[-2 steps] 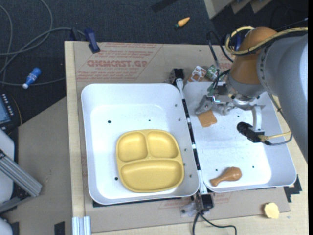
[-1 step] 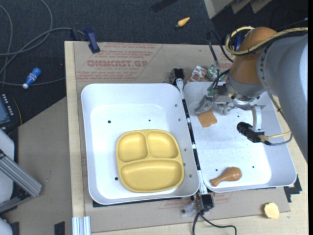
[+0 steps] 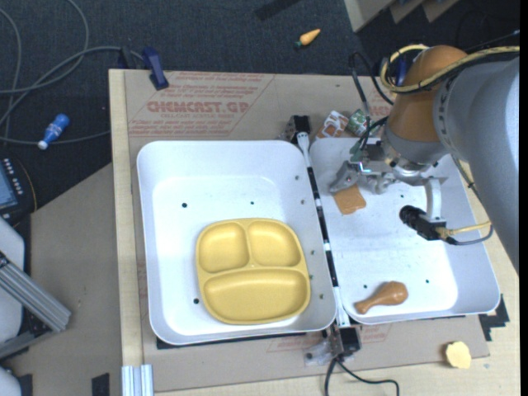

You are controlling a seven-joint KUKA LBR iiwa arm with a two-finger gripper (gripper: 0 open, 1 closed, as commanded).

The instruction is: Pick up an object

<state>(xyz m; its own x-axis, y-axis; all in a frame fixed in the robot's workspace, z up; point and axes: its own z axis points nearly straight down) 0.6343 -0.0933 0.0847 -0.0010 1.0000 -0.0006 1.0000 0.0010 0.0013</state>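
In the right bin [image 3: 462,291], a flat tan square piece [image 3: 351,201] lies near the left wall. A brown toy drumstick [image 3: 381,296] rests near that bin's front edge. My gripper [image 3: 361,181] hangs low over the back left of the right bin, just above and behind the tan piece. Its fingers look spread, with nothing between them. The grey arm with its orange band [image 3: 425,89] comes in from the right and hides the bin's back right part.
The left bin [image 3: 165,172] holds a yellow divided plate [image 3: 251,271]. Small colourful items [image 3: 345,124] sit at the right bin's back rim. A black connector with cable [image 3: 419,221] hangs over the right bin. A yellow lump [image 3: 456,354] lies on the bench outside, front right.
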